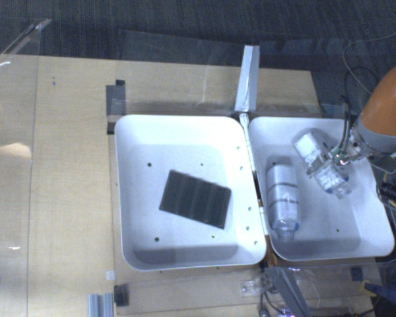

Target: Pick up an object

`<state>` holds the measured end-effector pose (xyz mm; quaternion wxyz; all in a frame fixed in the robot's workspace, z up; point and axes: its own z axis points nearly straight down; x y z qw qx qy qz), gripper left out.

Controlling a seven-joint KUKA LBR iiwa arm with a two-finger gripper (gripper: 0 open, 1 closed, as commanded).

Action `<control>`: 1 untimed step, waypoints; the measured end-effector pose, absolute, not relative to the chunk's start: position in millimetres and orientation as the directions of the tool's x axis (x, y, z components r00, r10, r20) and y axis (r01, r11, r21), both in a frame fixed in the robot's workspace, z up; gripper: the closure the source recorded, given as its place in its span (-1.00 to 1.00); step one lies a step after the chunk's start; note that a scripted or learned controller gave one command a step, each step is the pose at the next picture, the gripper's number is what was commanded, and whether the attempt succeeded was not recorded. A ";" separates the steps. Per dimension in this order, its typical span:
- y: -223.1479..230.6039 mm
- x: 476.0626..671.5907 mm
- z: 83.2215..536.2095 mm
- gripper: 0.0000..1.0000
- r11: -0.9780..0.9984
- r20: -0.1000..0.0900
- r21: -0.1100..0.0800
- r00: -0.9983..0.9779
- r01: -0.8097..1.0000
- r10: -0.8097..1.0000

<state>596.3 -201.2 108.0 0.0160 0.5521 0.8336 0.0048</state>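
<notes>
A dark ridged rectangular pad (195, 199) lies flat and slightly skewed in the middle of the left bin (135, 137). A clear plastic bottle (282, 199) lies on its side along the left wall of the right bin (376, 236), cap end toward the front. My gripper (331, 177) hangs low over the right bin's middle, to the right of the bottle and apart from it. Its pale, partly see-through body blends with the bin floor. The orange wrist band (389, 104) sits above the bin's right edge.
A metal divider post (248, 78) stands at the back where the two bins meet. Cables (363, 58) trail at the right behind the arm. The wooden bench (53, 177) stretches out to the left of the bins.
</notes>
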 end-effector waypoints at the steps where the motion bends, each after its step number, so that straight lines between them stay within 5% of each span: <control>1: -109.4 585.9 186.0 1.00 0.550 -0.004 0.006 -0.550 0.835 0.835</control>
